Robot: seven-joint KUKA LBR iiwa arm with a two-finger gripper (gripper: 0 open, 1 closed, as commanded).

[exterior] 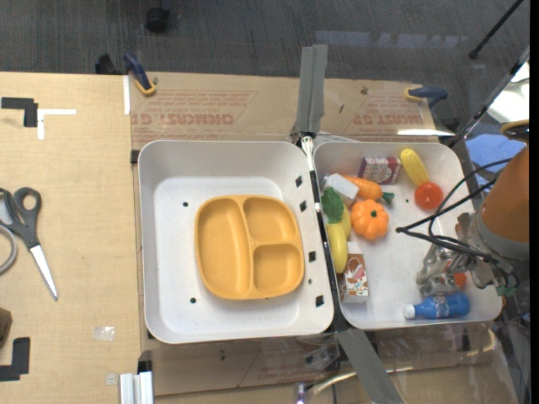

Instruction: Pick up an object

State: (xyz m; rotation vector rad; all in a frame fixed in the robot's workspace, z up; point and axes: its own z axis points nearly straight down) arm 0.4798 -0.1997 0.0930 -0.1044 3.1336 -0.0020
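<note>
Camera view from above showed two white bins side by side on a bench. A yellow divided plate (250, 247) lay in the left bin (160, 225). In the right bin (396, 305) were a small orange pumpkin (370, 219), a red tomato (428, 195), a yellow banana (338, 241), a small carton (355, 277) and a blue bottle (438, 308) lying on its side near the front wall. At the right edge, the gripper (440, 269) hung low just above the blue bottle, amid cables; how wide it stood could not be told, and no object was seen in its grasp. Scissors (34, 238) lay on the bench at far left.
</note>
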